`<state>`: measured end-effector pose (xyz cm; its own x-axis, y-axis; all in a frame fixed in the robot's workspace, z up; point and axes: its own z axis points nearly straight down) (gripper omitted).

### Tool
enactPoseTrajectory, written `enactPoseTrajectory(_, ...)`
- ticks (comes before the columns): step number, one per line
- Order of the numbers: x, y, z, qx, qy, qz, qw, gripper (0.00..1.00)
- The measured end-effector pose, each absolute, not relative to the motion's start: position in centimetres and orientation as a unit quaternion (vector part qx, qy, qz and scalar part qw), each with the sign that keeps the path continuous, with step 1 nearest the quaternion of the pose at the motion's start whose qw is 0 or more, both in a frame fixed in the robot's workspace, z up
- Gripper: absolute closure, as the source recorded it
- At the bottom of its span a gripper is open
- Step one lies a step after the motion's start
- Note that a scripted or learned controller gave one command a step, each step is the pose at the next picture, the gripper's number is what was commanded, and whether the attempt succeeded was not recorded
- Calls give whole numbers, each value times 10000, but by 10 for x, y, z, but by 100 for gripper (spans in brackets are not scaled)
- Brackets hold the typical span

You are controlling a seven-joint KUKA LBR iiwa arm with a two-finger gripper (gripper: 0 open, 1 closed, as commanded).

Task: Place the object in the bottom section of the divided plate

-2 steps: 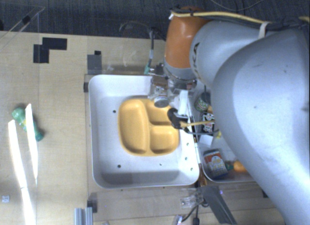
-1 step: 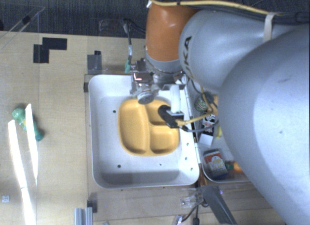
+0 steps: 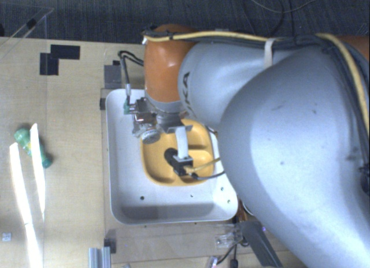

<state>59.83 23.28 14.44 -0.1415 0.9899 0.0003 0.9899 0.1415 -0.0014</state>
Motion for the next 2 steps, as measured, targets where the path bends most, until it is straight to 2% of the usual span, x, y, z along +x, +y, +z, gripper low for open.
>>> enactPoseTrajectory(1, 599, 232, 155, -6558, -7549, -5, 9, 100)
enactPoseTrajectory(2, 599, 232, 155, -6560, -7547, -6, 8, 0)
